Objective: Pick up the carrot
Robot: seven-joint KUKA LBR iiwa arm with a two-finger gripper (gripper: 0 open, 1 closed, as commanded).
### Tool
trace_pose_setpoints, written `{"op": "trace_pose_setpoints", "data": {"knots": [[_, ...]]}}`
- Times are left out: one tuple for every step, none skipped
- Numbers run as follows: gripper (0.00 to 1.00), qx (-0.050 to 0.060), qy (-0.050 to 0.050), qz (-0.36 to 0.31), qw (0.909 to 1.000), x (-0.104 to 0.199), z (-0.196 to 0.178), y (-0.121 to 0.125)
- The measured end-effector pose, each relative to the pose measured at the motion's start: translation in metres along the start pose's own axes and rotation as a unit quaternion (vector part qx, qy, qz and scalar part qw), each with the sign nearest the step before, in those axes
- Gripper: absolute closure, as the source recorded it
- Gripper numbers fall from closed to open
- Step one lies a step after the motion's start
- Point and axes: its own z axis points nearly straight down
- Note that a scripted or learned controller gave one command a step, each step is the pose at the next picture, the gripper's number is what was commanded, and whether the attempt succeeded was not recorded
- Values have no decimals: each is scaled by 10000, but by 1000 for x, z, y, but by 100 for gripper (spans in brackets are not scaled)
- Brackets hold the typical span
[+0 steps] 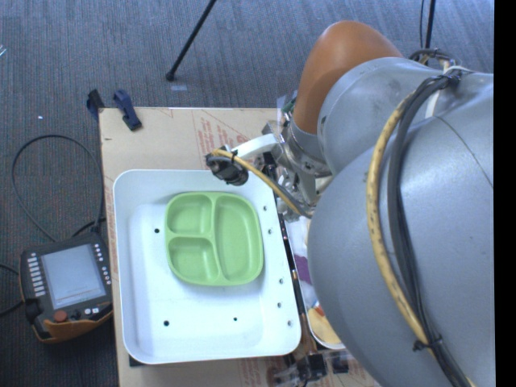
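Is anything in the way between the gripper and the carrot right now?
I can't tell. The arm covers most of the right bin, so neither the carrot nor the fingers can be made out. The left bin holds a green divided plate, with nothing in its compartments.

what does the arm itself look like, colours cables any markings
The arm is built of large, rounded, smooth grey segments, with an orange dome-shaped section above the wrist. A yellow cable curves along the grey body beside darker cabling, and another yellow cable runs near the wrist, where a white bracket and a small black part sit. No markings can be made out on it.
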Motion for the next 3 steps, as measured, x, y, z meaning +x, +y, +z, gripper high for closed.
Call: {"op": "trace_pose_setpoints", "data": {"knots": [[0,-20,3,49,10000,0,-1,6],[0,-9,-48,-2467,9691,-29,90,-37],[0,-17,-1,-3227,9465,-84,152,-43]]}}
